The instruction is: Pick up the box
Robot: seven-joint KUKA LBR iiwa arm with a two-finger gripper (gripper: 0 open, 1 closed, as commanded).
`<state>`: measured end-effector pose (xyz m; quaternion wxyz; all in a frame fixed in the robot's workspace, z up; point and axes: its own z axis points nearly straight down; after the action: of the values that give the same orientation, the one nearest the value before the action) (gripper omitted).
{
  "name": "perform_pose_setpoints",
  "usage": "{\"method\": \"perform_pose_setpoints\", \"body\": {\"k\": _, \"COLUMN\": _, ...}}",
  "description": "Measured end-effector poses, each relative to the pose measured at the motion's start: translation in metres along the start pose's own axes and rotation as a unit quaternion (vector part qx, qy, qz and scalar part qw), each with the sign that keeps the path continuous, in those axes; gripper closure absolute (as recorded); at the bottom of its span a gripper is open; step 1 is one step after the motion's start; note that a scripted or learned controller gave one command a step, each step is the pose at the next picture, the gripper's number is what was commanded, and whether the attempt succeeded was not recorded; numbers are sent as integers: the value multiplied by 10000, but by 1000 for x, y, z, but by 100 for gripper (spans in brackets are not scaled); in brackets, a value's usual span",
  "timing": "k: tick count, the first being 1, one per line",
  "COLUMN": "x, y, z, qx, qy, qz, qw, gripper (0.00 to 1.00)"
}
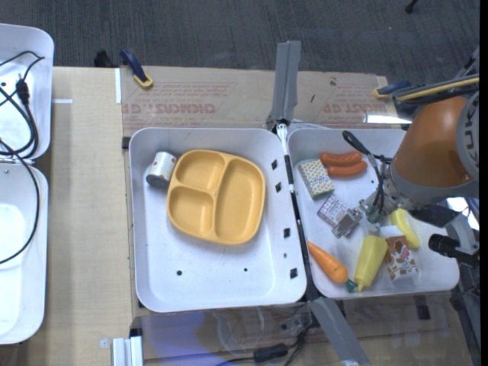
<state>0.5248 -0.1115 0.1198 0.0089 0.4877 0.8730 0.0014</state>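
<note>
The task was not far along: the box (pixel 401 259), a small carton with a brown and white printed face, lay on the floor of the right bin (pixel 427 282) at about five o'clock within it, with nothing lifting it. The gripper (pixel 352 221) hung low near the bin's centre, apart from the box and at roughly ten o'clock from it. Whether its tips were spread or closed could not be told, since they blurred into a small grey patterned packet (pixel 332 208) just beside them. Around the box lay a yellow squeeze bottle (pixel 370 259) at its nine o'clock, touching or nearly so, a banana (pixel 405 227) at twelve, and a carrot (pixel 328 261) further toward nine. In my judgement the approach, the grasp and the lift all remained. The left bin (pixel 152 280) held a yellow divided plate (pixel 216 196) and a small metal can (pixel 161 168).
</note>
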Motion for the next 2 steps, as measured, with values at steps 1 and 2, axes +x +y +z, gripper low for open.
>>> {"method": "perform_pose_setpoints", "body": {"k": 1, "x": -9, "y": 24, "z": 29, "qx": 58, "qy": 72, "qz": -92, "qw": 9999, "gripper": 0}}
{"method": "perform_pose_setpoints", "body": {"k": 2, "x": -10, "y": 24, "z": 21, "qx": 54, "qy": 69, "qz": -71, "qw": 9999, "gripper": 100}}
